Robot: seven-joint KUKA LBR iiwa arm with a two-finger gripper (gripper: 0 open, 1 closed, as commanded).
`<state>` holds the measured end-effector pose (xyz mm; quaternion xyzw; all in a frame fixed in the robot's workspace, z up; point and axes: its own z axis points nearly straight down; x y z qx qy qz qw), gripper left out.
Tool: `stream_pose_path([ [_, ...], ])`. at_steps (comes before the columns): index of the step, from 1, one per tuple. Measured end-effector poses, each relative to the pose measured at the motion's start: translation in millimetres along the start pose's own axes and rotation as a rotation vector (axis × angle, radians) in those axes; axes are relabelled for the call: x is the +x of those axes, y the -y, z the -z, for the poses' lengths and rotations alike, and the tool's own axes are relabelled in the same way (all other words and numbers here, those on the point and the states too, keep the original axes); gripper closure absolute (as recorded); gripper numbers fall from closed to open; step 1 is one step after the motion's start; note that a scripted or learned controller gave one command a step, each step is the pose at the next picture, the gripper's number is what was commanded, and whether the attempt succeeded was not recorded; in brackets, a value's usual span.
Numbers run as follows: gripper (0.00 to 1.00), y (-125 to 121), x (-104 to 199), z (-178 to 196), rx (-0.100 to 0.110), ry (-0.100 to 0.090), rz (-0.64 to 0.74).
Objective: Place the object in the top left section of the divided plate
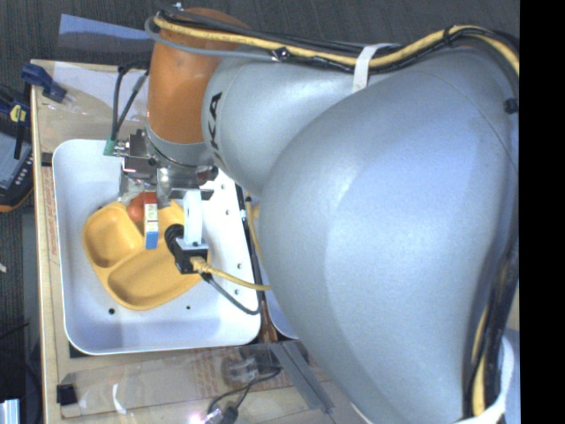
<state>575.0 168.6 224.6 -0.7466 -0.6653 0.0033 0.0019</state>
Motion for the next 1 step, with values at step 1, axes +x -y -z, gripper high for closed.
stream_pose_path([
  [1, 1.00, -19.1, -8.6, -12.2, -0.004, -0.002, 0.083],
])
